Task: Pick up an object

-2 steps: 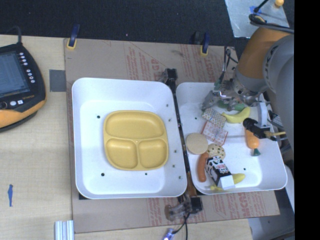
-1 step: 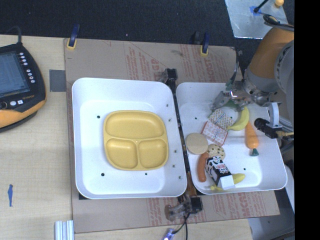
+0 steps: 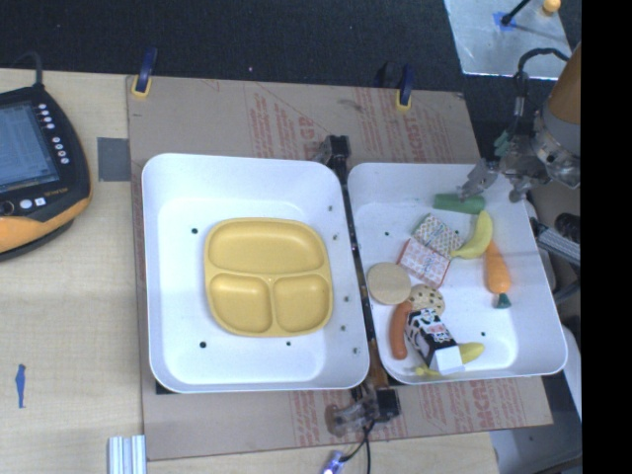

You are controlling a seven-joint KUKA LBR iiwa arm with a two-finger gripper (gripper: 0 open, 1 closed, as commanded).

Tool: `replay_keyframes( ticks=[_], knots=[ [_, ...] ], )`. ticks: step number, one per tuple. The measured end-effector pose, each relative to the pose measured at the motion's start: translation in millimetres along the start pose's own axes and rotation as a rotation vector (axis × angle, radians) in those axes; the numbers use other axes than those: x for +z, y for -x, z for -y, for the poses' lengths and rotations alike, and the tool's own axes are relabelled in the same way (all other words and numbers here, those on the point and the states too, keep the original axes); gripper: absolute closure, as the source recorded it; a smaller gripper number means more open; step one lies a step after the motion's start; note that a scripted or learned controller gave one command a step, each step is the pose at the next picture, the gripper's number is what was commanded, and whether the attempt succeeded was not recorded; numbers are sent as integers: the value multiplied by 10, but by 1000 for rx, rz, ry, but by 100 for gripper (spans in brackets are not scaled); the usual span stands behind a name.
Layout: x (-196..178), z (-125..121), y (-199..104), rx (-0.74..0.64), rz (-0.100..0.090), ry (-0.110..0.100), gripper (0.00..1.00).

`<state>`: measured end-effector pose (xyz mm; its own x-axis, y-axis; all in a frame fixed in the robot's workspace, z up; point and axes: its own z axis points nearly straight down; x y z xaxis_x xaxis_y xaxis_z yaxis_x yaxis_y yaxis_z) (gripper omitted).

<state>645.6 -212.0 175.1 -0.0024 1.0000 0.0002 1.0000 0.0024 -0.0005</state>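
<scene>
Two white bins (image 3: 158, 265) side by side on tabletop. Gripper (image 3: 499, 171) over right bin's far right corner, jaws spread apart, gripping nothing. Green block (image 3: 457, 203) just beside jaws, banana (image 3: 477, 237) and carrot (image 3: 497, 273) nearer front.

The right bin (image 3: 533, 349) carries the pickable things. At its twelve o'clock lies a flat green block (image 3: 456, 203). Just below it, a yellow banana (image 3: 478, 237) curves toward one o'clock, and beside that an orange carrot (image 3: 497, 274) lies lengthwise at three o'clock. Near the centre sit two checkered packets (image 3: 430, 248), overlapping. At nine o'clock rests a tan round disc (image 3: 388, 283), with a red sausage (image 3: 398, 330) below it. At six o'clock stands a black-and-white carton (image 3: 431, 337), touching a spotted cookie (image 3: 426, 299).
</scene>
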Motion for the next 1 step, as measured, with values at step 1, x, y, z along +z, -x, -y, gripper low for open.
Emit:
replay_keyframes(
  ticks=[1],
  knots=[
    [764,398,2,-1,2,3,0]
  ],
)
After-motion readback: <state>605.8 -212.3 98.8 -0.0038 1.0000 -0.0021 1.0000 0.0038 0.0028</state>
